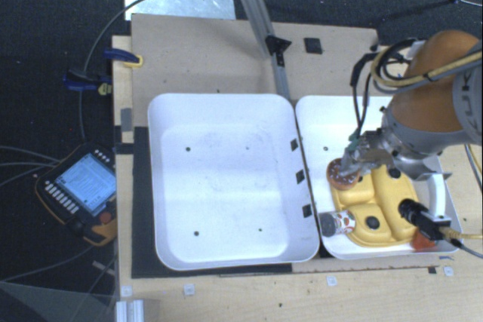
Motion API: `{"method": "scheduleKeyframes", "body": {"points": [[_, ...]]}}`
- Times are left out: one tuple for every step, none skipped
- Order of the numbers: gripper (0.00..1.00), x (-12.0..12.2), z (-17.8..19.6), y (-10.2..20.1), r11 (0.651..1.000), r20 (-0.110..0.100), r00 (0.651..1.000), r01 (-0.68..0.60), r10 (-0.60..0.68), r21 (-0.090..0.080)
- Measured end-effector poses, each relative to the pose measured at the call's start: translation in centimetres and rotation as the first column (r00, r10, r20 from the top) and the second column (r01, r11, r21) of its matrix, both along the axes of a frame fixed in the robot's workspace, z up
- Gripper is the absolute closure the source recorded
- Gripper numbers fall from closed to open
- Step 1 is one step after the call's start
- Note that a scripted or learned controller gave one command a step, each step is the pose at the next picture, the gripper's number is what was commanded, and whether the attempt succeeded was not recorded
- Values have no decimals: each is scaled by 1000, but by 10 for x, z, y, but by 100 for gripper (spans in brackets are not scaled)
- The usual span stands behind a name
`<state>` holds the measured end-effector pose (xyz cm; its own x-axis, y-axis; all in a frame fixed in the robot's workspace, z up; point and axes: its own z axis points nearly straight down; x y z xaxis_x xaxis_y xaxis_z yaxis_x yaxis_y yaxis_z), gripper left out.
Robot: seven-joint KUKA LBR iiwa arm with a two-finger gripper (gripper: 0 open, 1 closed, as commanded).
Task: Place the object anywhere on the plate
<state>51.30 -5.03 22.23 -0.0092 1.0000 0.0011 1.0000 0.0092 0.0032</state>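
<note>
Gripper (353, 162) low over yellow plate (381, 211), round brown object (343, 174) directly beneath, seemingly touching; grip unclear.

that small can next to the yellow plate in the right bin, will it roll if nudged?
Likely yes: the small can looks cylindrical and lies on its side. It seems to touch the yellow plate, which may block rolling that way. Probably light, given its size.

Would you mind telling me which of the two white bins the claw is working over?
It is the right-hand bin, where the claw hangs over a yellow plate. The left bin lies apart from the arm.
</note>
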Motion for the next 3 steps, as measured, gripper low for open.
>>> {"method": "scheduleKeyframes", "body": {"points": [[100, 24, -9, 49, 1000, -1, 1000, -1, 1, 0], [100, 43, -9, 88, 1000, 0, 1000, 1, -1, 0], [100, 71, 6, 139, 1000, 2, 1000, -1, 1, 1]]}}
